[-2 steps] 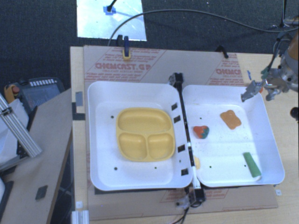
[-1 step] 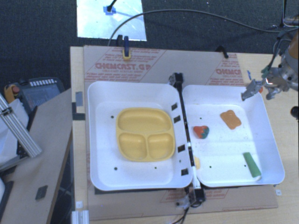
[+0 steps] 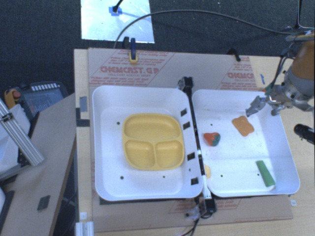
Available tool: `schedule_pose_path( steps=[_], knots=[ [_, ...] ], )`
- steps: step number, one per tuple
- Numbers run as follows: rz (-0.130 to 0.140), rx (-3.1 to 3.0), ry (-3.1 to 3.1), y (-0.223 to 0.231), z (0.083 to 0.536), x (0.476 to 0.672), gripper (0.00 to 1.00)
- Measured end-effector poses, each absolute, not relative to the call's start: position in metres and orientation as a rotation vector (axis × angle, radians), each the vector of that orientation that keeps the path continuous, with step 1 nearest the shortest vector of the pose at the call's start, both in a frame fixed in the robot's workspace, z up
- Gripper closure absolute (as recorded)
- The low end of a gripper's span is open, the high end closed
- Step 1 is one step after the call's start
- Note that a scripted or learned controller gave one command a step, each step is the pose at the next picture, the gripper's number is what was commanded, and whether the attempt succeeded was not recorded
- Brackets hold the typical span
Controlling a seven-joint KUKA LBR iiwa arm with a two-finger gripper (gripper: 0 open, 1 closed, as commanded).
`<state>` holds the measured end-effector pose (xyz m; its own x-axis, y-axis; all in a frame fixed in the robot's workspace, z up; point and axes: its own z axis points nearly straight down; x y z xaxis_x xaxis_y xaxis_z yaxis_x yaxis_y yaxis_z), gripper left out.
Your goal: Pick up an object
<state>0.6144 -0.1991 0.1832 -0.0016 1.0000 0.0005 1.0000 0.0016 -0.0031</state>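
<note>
The right bin (image 3: 283,146) holds an orange flat piece (image 3: 243,126), a red toy with a green end (image 3: 212,138), a green stick (image 3: 265,173) near the front right, and a small pale yellow bit (image 3: 207,171) by the divider. My gripper (image 3: 264,105) hovers over the bin's far right part, just right of and above the orange piece, fingers spread apart with nothing between them.
The left bin (image 3: 106,132) carries a yellow three-compartment tray (image 3: 152,141). A black clip strip (image 3: 194,141) runs between the bins. A grey device (image 3: 42,100) and a metal rail (image 3: 19,136) lie on the bench at left.
</note>
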Motion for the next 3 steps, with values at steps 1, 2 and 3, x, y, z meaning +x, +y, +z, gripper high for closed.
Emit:
schedule_pose_path(
  steps=[1, 2, 3],
  knots=[
    [0.002, -2.219, -2.222, -0.203, 0.134, 0.605, 0.00],
    [0.001, -2.219, -2.222, -0.202, 0.082, 0.605, 0.00],
    [-0.007, -2.226, -2.231, -0.204, 0.099, 0.609, 1.00]
  ],
)
